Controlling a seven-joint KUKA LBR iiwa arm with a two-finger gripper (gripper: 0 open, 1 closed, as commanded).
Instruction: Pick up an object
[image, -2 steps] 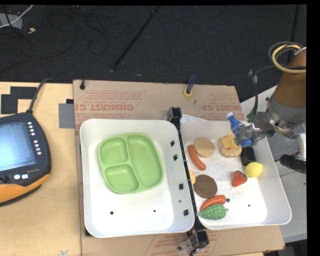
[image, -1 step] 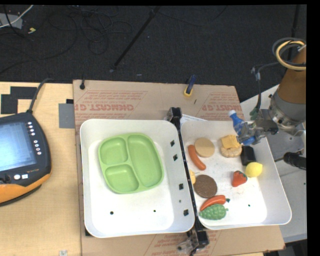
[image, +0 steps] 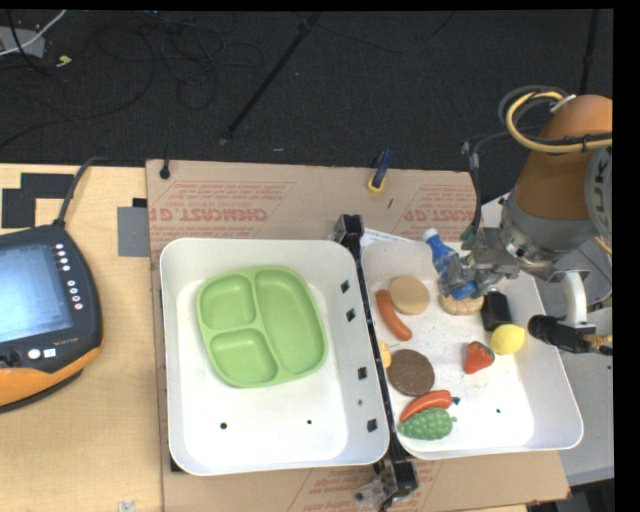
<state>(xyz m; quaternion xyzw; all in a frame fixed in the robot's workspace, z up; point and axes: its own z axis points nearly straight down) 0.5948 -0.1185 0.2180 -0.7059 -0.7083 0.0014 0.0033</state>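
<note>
Apparently at the approach step, the gripper (image: 458, 278) sits low over the right bin (image: 545, 425) in the frame's right-centre, touching or just above a tan round object (image: 463, 302); whether its jaws are spread or closed cannot be told. No object is visibly pinched, so the next move likely calls for settling on that piece, closing, then lifting.

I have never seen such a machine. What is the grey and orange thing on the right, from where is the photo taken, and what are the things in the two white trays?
It is a robot arm, and its two-finger gripper hangs low over the right bin. One fixed camera above the bench looks down at a slant. The right bin contains toy food: a sausage, a tan bun, a brown round patty, a strawberry, a lemon, a carrot and green grapes. The left bin holds a green divided plate. I cannot tell whether the gripper holds anything.
</note>
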